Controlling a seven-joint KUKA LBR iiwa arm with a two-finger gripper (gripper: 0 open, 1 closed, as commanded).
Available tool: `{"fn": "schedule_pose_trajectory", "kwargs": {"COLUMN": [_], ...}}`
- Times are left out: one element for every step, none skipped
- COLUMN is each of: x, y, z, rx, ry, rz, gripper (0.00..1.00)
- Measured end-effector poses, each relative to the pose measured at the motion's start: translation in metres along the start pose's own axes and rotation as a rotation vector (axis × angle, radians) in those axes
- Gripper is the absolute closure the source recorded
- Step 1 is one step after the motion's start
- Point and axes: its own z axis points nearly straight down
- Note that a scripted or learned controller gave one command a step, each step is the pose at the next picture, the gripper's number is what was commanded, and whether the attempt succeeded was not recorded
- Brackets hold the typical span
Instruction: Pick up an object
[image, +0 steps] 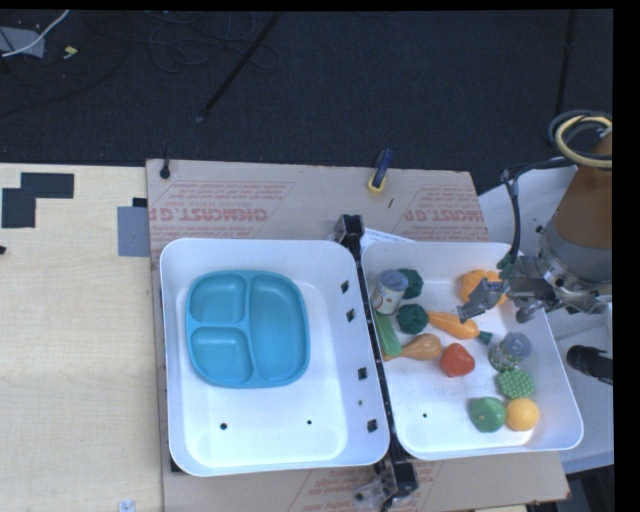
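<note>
My gripper hangs low over the upper right part of the right bin, reaching in from the right. It sits just over an orange item and close to the right end of an orange carrot. Several small objects lie in this bin: a small can, two dark green pieces, a tan pear, a red tomato, a grey round piece, a green textured piece, a green pepper and a yellow-orange ball.
The left bin holds a blue divided plate. A black divider runs between the bins. The arm's grey wrist fills the space beyond the right bin's far right corner. Cardboard lies under both bins.
</note>
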Motion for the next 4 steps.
{"fn": "schedule_pose_trajectory", "kwargs": {"x": [0.000,0.004,-0.002,-0.002], "y": [0.002,0.012,0.009,0.015], "z": [-0.006,0.044,0.103,0.114], "rx": [-0.011,-0.008,-0.009,-0.032], "ry": [-0.001,-0.001,-0.001,-0.005], "rz": [-0.002,-0.003,-0.001,0.000], "gripper": [0.00,0.00,0.00,0.00]}}
